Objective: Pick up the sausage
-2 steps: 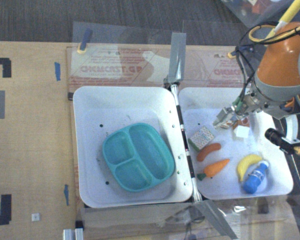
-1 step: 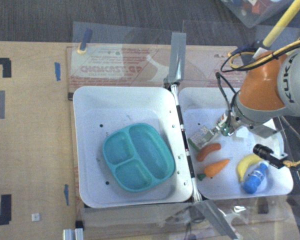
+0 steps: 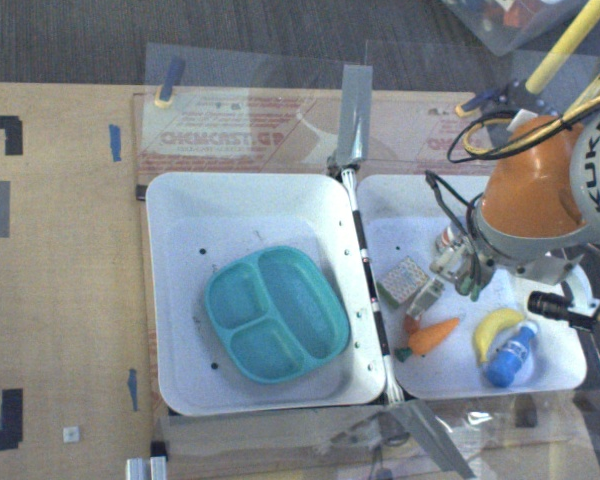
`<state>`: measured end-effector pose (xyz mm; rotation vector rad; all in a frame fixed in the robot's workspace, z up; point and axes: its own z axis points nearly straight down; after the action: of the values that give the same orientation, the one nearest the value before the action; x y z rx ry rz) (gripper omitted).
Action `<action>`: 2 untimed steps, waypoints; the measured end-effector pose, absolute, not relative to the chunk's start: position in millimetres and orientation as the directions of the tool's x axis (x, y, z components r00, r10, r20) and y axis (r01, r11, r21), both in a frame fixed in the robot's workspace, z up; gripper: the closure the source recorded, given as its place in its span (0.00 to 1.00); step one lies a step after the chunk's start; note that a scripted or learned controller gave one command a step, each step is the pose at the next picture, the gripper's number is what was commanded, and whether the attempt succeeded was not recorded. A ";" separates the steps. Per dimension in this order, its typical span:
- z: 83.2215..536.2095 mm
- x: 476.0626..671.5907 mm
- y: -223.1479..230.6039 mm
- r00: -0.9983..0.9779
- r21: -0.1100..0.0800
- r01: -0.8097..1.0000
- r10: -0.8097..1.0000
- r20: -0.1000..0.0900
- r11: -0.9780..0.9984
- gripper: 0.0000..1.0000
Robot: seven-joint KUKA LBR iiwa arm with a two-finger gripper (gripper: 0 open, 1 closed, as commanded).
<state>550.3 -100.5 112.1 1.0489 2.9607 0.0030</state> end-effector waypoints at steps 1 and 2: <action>122.6 551.1 -103.9 -0.772 0.006 0.635 0.635 -0.004 0.772 1.00; 184.9 482.9 -87.1 -0.763 0.001 0.646 0.646 0.000 0.763 1.00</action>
<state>482.9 -87.1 184.9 1.0815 2.9497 0.0018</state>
